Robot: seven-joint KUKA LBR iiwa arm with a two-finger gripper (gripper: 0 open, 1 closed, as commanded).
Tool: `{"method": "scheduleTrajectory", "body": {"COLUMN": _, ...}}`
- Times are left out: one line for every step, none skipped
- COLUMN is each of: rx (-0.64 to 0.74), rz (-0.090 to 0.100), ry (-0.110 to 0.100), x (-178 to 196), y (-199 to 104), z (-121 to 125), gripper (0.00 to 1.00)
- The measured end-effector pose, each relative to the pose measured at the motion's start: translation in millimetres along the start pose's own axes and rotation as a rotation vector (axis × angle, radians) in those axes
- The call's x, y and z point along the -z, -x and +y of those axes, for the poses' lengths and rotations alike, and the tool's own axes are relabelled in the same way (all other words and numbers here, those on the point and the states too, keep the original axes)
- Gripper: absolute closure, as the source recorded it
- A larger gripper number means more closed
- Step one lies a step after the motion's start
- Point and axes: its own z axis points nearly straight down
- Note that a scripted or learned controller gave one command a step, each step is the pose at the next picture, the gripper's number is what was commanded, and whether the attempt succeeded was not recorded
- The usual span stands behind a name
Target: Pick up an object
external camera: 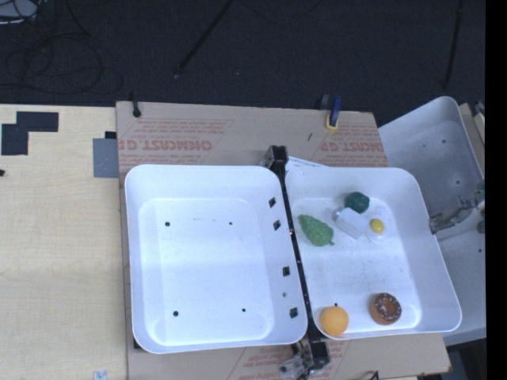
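Nearest the camera, a round orange ball [333,321] lay in the near corner of the right-hand shallow white plastic bin [434,264], close to the divider between the bins. Just right of it, apart from it, a brown ring-shaped doughnut toy [386,309] lay flat on the bin floor. Farther back in the same bin, a light green leafy toy [316,231] lay near the divider. To its right was a clear plastic piece [349,222] with a small yellow round item [376,226] at its right end. A dark green rounded object [357,203] sat just behind the clear piece, touching or nearly touching it. The left-hand shallow white plastic bin [131,252] adjoined the right bin. Both bins rested on a brown printed cardboard sheet [238,137] on the light wooden desk [55,236]. A blue-and-yellow clamp [333,112] stood at the sheet's far edge. The state of the claw could not be determined.
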Motion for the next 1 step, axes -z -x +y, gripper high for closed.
{"method": "scheduleTrajectory", "body": {"rx": 0.004, "rz": 0.008, "ry": -0.017, "x": -19.4, "y": 11.2, "z": 8.5, "gripper": 0.0}}
